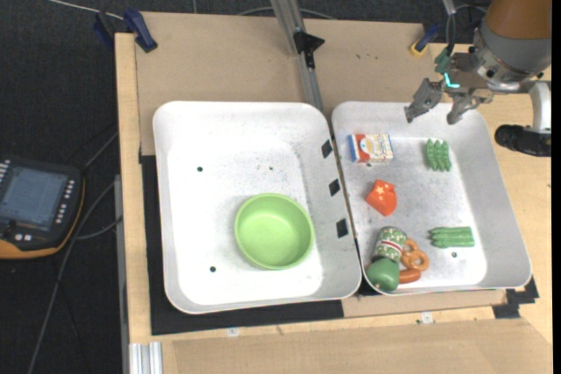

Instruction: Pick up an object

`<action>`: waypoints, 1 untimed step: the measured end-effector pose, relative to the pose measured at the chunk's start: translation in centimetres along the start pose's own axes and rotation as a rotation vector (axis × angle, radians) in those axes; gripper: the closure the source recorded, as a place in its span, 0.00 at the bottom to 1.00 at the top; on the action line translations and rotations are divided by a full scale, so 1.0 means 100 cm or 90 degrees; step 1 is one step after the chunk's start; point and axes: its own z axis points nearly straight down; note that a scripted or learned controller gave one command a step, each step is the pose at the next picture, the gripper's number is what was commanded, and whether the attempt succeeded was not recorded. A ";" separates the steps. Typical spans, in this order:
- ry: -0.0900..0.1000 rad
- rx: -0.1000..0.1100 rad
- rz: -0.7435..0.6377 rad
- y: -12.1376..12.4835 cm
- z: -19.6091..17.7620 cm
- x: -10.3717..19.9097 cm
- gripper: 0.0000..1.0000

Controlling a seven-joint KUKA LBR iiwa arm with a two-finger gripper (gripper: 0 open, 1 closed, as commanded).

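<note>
Far off to the left of my fingers (443, 108), a green bowl (273, 229) sits in the left bin (184, 136), well apart from anything I can reach soon. Nearer, just below and left of the fingers, a small white carton (369, 148) lies on its side in the right bin (495, 188), its long axis running left to right. Below it sits an orange-red block (381, 197), and further down a cluster of a green-and-white can, a pretzel and a green pear-like piece (393, 258). Almost straight below the fingers lies a green toy vegetable (437, 155), long axis pointing toward them; a second green piece (451, 236) lies further down. The fingers are spread wide with nothing between them, hovering over the bin's top edge. I judge that vegetable the closest pick: a short drop, closing across its narrow width.
</note>
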 end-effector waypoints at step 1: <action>0.000 0.000 0.000 0.000 0.000 0.000 0.00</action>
